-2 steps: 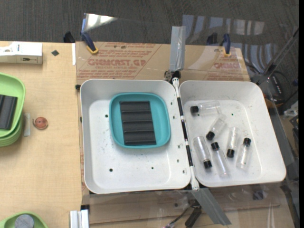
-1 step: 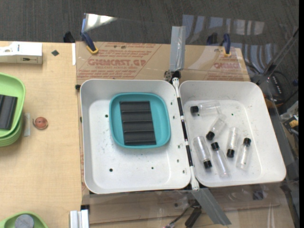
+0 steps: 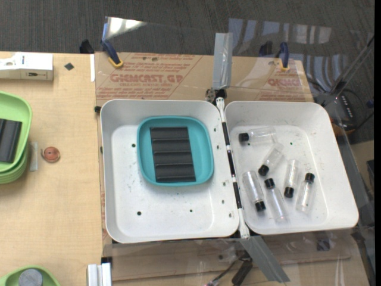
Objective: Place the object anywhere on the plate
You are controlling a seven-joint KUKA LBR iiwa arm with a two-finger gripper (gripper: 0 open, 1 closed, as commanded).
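Vials [image 3: 275, 177] loose in right bin [image 3: 339, 159]; teal plate [image 3: 205, 154] left.

arm clear of both bins [image 3: 119, 210]

bins [image 3: 119, 213]: white, dark specks | plate [image 3: 175, 151]: teal rim, dark grey ribbed centre | vials [image 3: 272, 177]: clear, black caps | bench [image 3: 53, 219]: pale wood grain | cardboard [image 3: 155, 76]: brown, red print | tray [image 3: 15, 139]: lime green, black insert | clamps [image 3: 111, 55]: blue, yellow tips | floor [image 3: 178, 5]: dark grey weave
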